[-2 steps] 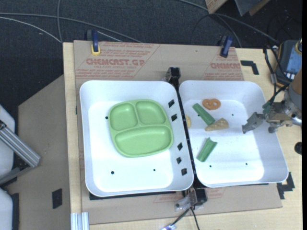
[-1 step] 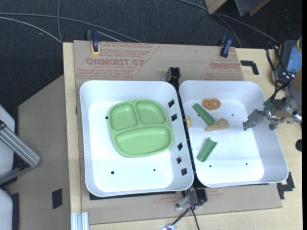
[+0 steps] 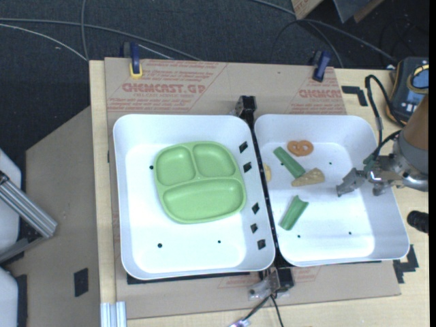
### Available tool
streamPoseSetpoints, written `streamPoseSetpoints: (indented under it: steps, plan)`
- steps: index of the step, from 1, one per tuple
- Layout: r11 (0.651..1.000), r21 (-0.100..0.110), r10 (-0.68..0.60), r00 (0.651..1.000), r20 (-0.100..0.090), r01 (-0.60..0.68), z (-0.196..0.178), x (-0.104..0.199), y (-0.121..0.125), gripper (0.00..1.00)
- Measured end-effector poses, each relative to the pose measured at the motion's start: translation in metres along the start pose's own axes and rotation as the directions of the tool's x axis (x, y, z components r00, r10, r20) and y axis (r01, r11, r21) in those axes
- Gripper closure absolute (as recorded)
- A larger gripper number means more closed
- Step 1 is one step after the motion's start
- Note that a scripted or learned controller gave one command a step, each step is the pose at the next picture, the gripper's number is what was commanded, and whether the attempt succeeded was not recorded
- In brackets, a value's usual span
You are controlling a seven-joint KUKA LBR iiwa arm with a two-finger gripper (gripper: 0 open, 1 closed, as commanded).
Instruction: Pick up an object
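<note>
The gripper (image 3: 361,182) hangs over the right-hand bin (image 3: 388,247) toward its three o'clock edge, its two fingers spread and nothing between them. The nearest likely target, a tan wedge-shaped piece (image 3: 308,178), lies at nine o'clock from the gripper, near but apart from it, its long axis running roughly from eight to two o'clock. A green stick (image 3: 287,161) lies just beside the wedge at its ten o'clock, a second green piece (image 3: 293,212) sits at seven o'clock from the gripper, and a small orange pretzel shape (image 3: 299,147) rests farther off at ten o'clock. The wedge looks flat and small, so it may sit low for the fingers. A green divided plate (image 3: 199,182) occupies the left bin (image 3: 136,237).
</note>
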State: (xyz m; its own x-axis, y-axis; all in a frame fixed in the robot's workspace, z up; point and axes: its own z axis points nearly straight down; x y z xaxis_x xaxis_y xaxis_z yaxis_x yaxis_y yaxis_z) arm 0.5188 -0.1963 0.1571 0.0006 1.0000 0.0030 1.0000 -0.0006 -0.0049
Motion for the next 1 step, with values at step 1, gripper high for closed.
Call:
streamPoseSetpoints:
  steps: [1]
  plan:
    - [1.000,0.002,0.001,1.000,-0.001,-0.001,0.0563,-0.0064,-0.0082,0.00]
